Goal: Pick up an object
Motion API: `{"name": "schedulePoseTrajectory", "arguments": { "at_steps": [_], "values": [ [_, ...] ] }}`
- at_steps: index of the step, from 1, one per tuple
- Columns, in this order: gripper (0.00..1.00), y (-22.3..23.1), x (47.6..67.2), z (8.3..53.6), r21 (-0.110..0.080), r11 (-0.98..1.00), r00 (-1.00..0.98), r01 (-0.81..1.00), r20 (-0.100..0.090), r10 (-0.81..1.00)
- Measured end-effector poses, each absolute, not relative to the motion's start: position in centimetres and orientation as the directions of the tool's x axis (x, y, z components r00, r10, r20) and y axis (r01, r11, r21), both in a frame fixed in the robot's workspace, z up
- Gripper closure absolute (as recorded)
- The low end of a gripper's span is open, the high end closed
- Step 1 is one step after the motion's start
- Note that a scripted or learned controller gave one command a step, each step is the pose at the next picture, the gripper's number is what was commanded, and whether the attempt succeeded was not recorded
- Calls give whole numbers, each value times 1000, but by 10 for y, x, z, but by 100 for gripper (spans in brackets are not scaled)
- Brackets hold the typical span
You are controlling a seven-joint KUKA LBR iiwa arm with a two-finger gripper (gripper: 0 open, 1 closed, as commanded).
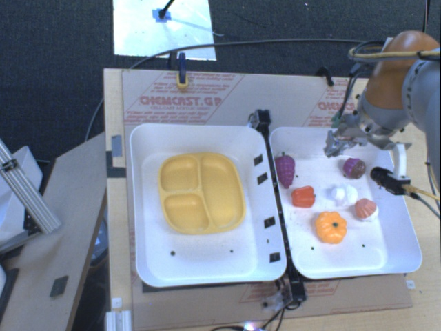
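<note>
1. The grey metal hand (335,145) hangs over the far part of the right shallow white bin (393,254) — whether it is apart or together I cannot tell.
2. Just beside it lies a small dark purple round toy (354,167), apart from the hand.
3. Nearer in that bin: a purple grape-like toy (284,169), a red pepper toy (303,196), an orange pumpkin toy (331,227), a white piece (339,194) and a pink-and-white toy (366,209).
4. The left white bin (158,267) holds a yellow divided plastic tray (202,191) — both bins rest on the surface (227,95).
</note>
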State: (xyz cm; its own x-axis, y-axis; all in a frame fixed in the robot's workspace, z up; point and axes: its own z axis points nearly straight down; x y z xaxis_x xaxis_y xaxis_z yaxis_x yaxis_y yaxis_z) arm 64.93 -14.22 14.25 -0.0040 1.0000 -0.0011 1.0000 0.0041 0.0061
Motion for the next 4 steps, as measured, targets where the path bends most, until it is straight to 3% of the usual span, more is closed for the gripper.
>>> {"name": "schedulePoseTrajectory", "arguments": {
  "at_steps": [2, 4],
  "values": [
    [100, -141, 643, 249, 6, 5, -5, 1000, -1, 1000],
    [100, -30, 614, 232, 0, 10, -10, 1000, 2, 1000]
  ]
}}
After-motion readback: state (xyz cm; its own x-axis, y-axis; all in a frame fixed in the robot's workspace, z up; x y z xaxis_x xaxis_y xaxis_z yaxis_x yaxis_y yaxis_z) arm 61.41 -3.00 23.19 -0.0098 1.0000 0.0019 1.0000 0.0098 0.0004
